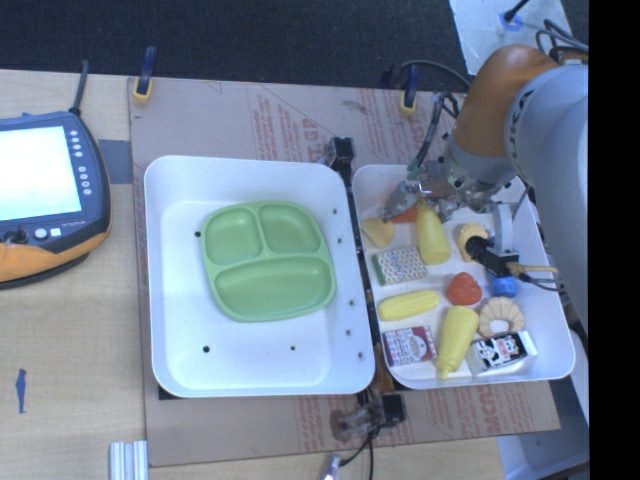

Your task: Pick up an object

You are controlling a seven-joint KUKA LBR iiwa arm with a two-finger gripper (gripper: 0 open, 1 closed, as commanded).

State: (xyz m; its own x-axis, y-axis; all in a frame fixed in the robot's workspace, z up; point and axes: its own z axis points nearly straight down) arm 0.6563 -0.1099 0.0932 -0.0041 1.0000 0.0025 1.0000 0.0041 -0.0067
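The arm (520, 108) reaches in over the far right corner of the desk (60, 368), and its gripper (425, 196) hangs low over the far end of the right bin (560, 363). Whether the gripper is wide, narrow or holding anything cannot be told; the wrist hides that part.

Under the gripper, near the bin's far edge, lie a red piece (402, 212) and a pale yellow bottle (432, 236), the bottle pointing toward the near edge. A yellow wedge (378, 232) sits by the bin's left wall, with a speckled packet (400, 265) just nearer than it. In the middle of the bin lie a corn cob (408, 304), a red tomato (463, 289) and a small blue ball (505, 287). Along the near edge are a red-and-white card (408, 346), a yellow cone (456, 338), a scalloped biscuit (500, 317) and a black-and-white carton (500, 351).

The left bin (180, 363) holds a green divided plate (267, 260) at its centre. A tablet (45, 193) rests at the desk's left edge.
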